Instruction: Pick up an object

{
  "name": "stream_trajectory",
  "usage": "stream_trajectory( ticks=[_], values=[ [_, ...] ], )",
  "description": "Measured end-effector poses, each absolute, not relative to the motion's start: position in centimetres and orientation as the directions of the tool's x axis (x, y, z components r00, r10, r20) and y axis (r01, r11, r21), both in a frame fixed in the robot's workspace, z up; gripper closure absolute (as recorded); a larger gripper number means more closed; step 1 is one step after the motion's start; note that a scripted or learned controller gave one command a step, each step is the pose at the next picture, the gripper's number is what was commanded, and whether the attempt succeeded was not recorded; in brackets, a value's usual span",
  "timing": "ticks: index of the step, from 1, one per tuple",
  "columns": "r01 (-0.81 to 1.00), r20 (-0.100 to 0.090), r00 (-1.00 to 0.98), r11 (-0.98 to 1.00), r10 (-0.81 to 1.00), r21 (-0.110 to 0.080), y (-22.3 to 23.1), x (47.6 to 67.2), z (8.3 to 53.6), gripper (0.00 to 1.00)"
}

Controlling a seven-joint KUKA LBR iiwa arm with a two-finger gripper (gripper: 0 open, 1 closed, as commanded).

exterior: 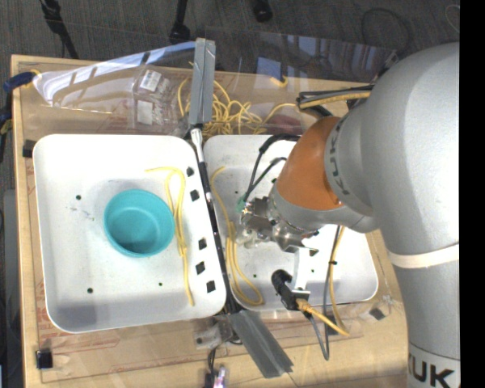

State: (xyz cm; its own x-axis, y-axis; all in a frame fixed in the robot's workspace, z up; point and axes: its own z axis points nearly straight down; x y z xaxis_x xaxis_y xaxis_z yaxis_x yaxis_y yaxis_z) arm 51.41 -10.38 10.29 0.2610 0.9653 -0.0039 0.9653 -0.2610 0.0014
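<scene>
A teal bowl (139,221) sits upright in the left bin (65,293), near its middle. My gripper (250,226) hangs low over the left part of the right bin (357,280), below the orange wrist band (307,176). The wrist and cables hide its fingertips. I see no object under it apart from yellow cord (241,277) lying on the bin floor.
Yellow cords (178,196) drape over the divider between the bins and pile up behind them (226,111). A clear plastic sheet (105,87) lies at the back left. The arm's large grey body (412,136) covers the right side of the bench.
</scene>
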Motion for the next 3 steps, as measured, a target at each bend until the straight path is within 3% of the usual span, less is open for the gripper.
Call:
stream_trajectory(
  ticks=[1,2,3],
  values=[
    [0.993,-0.001,-0.120,0.120,0.993,0.000,-15.7,50.9,21.8,1.00],
    [0.993,-0.001,-0.120,0.120,0.993,0.001,-15.7,50.9,21.8,0.00],
    [0.968,0.000,0.253,-0.253,0.968,-0.005,-11.5,57.8,16.0,0.00]
  ],
)
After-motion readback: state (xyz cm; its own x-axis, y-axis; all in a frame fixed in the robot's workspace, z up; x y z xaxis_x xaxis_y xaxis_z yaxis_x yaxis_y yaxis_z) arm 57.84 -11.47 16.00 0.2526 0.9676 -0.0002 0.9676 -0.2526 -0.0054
